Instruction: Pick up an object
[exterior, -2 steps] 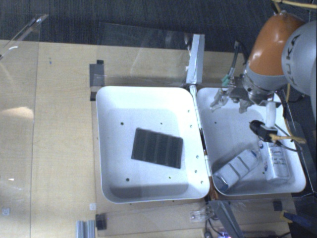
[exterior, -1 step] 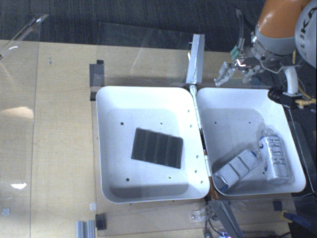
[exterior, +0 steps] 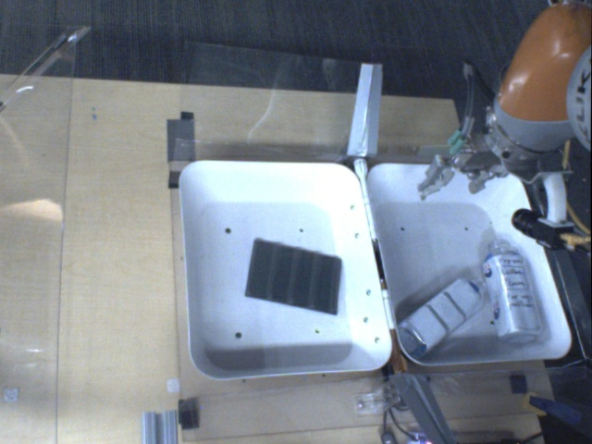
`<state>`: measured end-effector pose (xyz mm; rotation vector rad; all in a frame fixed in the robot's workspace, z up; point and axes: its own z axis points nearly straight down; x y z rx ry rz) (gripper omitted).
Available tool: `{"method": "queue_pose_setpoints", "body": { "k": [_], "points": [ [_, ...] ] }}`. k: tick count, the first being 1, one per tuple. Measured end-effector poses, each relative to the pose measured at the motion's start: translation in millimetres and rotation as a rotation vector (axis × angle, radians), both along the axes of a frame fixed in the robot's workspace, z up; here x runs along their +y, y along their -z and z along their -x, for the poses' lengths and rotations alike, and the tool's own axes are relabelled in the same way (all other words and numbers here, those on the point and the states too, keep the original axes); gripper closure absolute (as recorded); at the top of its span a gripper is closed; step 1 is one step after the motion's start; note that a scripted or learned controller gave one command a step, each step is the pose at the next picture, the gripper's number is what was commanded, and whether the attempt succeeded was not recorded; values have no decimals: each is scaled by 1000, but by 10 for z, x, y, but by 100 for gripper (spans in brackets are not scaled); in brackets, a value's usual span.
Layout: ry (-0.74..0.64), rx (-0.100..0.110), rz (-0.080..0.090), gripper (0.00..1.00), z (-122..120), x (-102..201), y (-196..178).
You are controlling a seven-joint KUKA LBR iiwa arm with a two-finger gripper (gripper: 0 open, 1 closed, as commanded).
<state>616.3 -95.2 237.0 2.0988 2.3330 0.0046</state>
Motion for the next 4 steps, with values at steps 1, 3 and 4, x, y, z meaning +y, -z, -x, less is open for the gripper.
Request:
{"method": "queue_pose_setpoints", "body": {
  "k": [1, 3, 4],
  "points": [
    [-76, -3, 1, 0, 482, -343, -499],
    [-228, -8, 5, 0, 942, -1110, 1138],
    [-278, -9, 6, 0, 889, -1109, 1475]
  ]
}}
